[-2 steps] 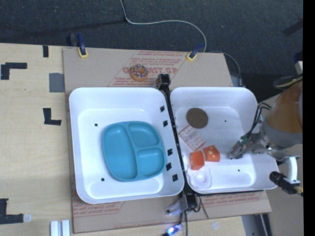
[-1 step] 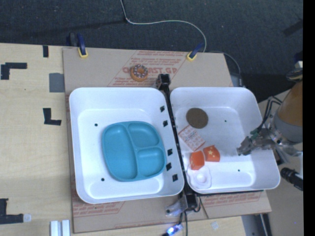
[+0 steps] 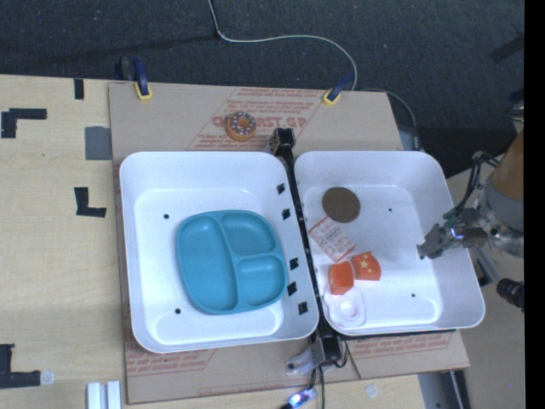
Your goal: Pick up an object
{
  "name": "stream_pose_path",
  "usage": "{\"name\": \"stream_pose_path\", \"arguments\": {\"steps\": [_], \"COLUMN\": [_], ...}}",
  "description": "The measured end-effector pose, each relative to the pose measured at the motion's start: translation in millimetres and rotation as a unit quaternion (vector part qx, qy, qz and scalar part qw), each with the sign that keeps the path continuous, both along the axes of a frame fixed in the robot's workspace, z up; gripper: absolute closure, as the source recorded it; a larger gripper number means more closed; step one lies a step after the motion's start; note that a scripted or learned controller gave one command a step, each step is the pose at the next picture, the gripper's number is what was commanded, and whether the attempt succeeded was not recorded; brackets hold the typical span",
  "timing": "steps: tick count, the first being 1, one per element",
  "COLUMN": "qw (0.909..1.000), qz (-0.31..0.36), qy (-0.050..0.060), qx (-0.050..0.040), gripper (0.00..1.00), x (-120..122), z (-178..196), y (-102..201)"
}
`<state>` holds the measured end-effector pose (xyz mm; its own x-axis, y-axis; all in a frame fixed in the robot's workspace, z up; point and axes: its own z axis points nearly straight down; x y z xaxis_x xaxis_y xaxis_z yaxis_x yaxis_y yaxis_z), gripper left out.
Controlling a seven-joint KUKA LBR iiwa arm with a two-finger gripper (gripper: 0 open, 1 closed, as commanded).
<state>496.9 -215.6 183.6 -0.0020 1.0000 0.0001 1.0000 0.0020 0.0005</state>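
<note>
The end effector [image 3: 432, 247] sits at the right bin's [image 3: 426, 177] right wall, above the bin floor; whether it is apart or together cannot be determined. No object is in it. The orange block [image 3: 341, 278], red piece [image 3: 367, 267], brown disc [image 3: 341, 204] and wrapper [image 3: 330, 239] lie near the bin's left side. The left bin [image 3: 145, 228] contains a blue divided plate [image 3: 230, 259].

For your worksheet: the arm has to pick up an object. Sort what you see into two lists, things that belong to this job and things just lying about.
Belong to the job:
- tool, over the right bin
- brown disc
- patterned packet
- orange block
- red piece
- white piece

Just lying about:
- blue divided plate in the left bin
- doughnut on the board behind the bins
</note>
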Motion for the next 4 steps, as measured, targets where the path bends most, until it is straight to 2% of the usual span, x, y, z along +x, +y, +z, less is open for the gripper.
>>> {"name": "stream_pose_path", "arguments": {"steps": [1, 3, 4], "qw": [1.0, 1.0, 1.0], "qz": [0.0, 0.002, 0.001], "qy": [-0.002, 0.001, 0.001], "qx": [-0.0012, 0.0004, -0.0003], "gripper": [1.0, 1.0, 1.0], "x": [-1.7, 33.5, 57.9], "z": [62.8, 69.4, 52.6], "y": [1.8, 107.4, 151.3]}}
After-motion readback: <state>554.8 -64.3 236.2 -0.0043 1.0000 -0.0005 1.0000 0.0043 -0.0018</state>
